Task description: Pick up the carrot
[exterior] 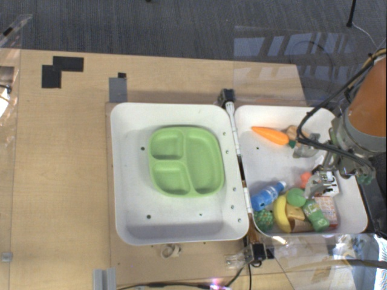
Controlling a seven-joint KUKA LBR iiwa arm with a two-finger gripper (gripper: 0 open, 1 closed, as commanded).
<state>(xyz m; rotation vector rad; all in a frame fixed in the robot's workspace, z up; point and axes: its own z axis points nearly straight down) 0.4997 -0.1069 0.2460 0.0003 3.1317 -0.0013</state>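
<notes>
Camera view: carrot (pixel 270 135) lying at the right bin's (pixel 254 162) far end, ungrasped. Gripper (pixel 319 183) hovering over the toy pile (pixel 293 210), its opening impossible to tell. Risk: descending here, it is likely catching a neighbouring toy instead.

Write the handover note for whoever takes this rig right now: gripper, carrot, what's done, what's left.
Gripper: over the right bin, above the pile of toy food at its near end; no item seen between its fingers.
Carrot: lying alone on the right bin's floor near the far end, tip toward the left bin, apart from the gripper.
Green divided plate: in the left bin.
Done: nothing; carrot not picked.
Left: move to the carrot, grasp, lift.
</notes>
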